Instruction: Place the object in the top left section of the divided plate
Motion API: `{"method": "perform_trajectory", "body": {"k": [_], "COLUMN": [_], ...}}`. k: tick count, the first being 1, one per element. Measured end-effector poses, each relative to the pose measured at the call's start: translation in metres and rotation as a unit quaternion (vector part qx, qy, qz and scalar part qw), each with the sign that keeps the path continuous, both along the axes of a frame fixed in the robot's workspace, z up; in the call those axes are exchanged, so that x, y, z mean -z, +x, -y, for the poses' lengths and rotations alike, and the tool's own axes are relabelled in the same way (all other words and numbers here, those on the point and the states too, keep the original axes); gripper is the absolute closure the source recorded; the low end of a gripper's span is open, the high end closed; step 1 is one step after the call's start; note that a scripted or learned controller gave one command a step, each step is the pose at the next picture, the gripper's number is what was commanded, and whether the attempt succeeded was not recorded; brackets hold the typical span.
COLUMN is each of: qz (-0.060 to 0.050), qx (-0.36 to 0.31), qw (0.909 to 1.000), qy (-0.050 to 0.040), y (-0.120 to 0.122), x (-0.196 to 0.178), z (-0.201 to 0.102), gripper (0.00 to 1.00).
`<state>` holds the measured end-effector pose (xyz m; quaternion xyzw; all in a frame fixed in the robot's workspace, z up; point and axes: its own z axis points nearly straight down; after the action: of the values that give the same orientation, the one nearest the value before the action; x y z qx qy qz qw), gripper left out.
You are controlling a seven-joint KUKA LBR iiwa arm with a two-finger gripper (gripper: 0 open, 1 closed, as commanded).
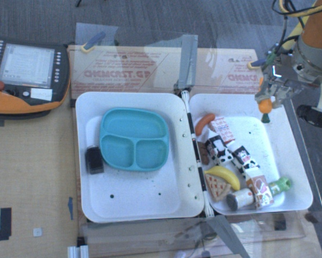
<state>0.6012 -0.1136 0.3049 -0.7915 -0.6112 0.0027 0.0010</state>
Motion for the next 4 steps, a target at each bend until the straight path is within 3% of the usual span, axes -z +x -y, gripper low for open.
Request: {"method": "perform_trajectory", "body": {"k": [1, 2, 3, 4], "qz": [-0.001, -0.001, -0.001, -0.001], "qx": [-0.016, -0.12, -0.24, -0.292], "qw": [0.9999, 0.9928, 0.9709, 0.9564], "qy": [0.001, 0.0016, 0.0024, 0.0026], "y": [-0.007, -0.002, -0.042, -0.063], "x": [0.022, 0.123, 0.123, 0.123], "z": [-0.075, -0.124, -0.176, -0.172], "gripper": [1.0, 1.0, 1.0, 1.0]}}
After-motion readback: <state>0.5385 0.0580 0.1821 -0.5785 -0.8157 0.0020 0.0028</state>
